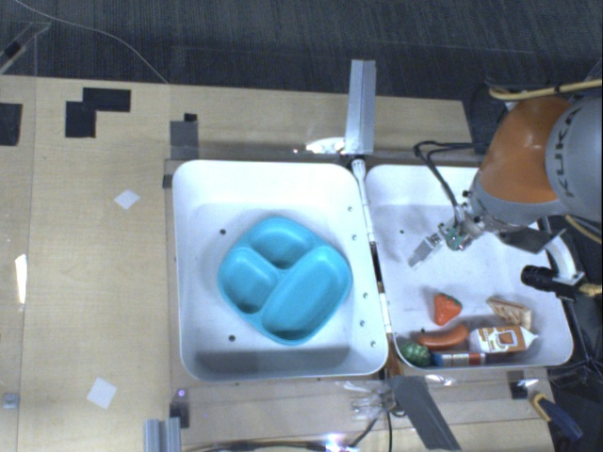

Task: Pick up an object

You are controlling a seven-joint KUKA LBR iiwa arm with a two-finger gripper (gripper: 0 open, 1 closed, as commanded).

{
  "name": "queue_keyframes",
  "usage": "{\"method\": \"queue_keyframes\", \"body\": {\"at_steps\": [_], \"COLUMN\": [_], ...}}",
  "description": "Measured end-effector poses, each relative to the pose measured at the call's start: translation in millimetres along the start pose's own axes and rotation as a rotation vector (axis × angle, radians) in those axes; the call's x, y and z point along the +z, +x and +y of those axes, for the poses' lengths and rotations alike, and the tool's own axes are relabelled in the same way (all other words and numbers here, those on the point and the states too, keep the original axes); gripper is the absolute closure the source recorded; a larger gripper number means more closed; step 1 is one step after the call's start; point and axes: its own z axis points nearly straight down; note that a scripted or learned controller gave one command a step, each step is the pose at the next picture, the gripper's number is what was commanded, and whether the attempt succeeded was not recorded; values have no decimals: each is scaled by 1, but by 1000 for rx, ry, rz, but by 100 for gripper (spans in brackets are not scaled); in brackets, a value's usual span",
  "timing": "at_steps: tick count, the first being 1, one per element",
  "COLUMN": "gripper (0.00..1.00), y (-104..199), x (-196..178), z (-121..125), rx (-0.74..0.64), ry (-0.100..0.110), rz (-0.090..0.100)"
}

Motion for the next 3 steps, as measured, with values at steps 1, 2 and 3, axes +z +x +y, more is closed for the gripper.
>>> {"method": "queue_keyframes", "body": {"at_steps": [1,2,3], "gripper": [0,0,100], "y": [53,54,51], "x": [-26,23,11], "z": [-57,-72,-69], "rx": [-4,16,19], "ry": [2,-6,-14], "rz": [2,-3,-12]}}
